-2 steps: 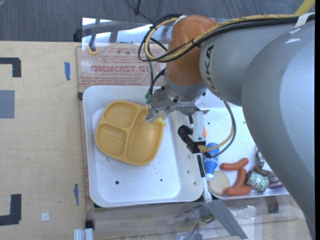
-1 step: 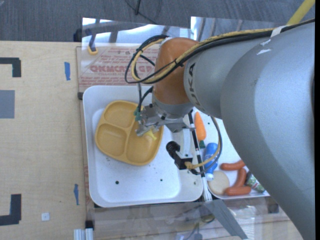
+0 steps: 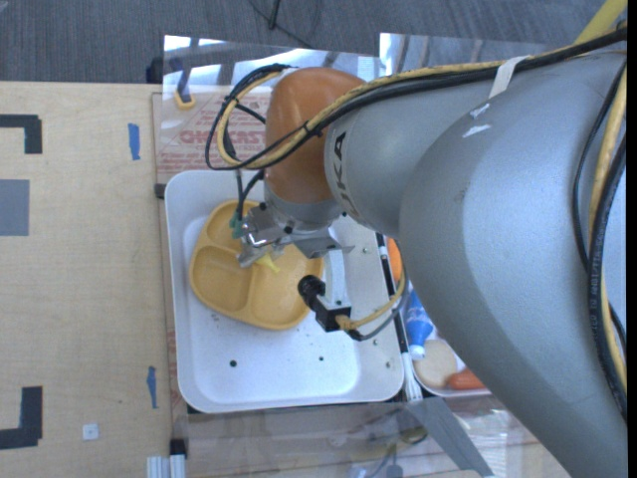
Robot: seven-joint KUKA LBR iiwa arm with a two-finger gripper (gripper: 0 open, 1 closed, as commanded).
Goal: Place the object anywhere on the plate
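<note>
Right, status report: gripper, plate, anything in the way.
Gripper low over yellow plate in left bin. Fingers unclear. Arm covers right bin.

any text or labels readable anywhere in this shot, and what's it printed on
Red printed lettering runs across the brown cardboard sheet behind the shallow white bin: too blurred and partly covered by cables to read.
A dark marking runs along the grey robot arm near its wrist: too small to read.
The yellow divided plastic plate carries no visible text.

Glossy yellow plastic plate (image 3: 244,282) in smooth white bin (image 3: 289,371); matt wooden bench (image 3: 80,267).
</note>
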